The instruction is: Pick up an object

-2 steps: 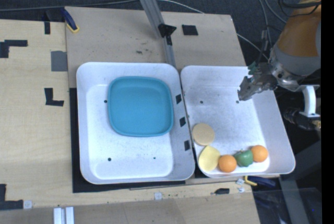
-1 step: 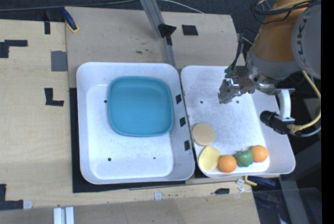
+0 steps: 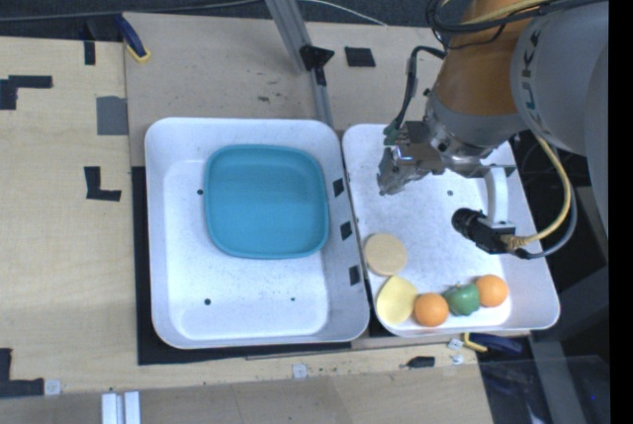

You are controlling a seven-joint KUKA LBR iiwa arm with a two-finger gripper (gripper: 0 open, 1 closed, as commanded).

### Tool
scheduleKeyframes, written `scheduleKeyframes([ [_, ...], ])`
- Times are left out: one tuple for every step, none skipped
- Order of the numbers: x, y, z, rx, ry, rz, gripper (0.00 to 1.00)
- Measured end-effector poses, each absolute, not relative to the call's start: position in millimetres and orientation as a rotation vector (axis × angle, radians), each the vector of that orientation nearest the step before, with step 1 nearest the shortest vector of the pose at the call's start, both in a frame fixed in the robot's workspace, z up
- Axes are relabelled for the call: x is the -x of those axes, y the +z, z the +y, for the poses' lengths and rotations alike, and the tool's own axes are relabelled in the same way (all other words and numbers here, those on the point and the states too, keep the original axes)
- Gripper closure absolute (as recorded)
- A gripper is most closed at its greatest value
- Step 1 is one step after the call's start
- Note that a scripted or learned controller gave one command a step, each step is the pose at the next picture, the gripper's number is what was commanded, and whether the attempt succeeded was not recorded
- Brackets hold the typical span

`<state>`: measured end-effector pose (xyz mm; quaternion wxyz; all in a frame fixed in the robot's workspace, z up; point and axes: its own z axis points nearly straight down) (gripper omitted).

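The gripper (image 3: 394, 177) hangs over the far half of the right shallow white bin (image 3: 435, 239); I cannot tell whether it is apart or together. A pale tan round disc (image 3: 384, 253), a yellow disc (image 3: 396, 300) and a small orange ball (image 3: 430, 309) lie at the bin's near end.

The arm (image 3: 499, 56), cut off at the view's edge, covers the bin (image 3: 430, 224) rim behind the tool (image 3: 399, 175). Green item (image 3: 462, 299), well in front of the tool: shape unclear.

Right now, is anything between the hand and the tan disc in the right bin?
Nothing visible. The hand hovers over bare floor of the right bin; the tan disc lies nearer the camera, with only white floor between them.
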<state>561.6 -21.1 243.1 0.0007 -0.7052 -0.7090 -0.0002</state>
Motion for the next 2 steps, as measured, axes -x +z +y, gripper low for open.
scheduleKeyframes([
  [-547.8,239.0,34.1,2.215,0.0,-2.226,1.0],
  [-548.0,242.4,79.4,2.216,0.0,-2.225,1.0],
])
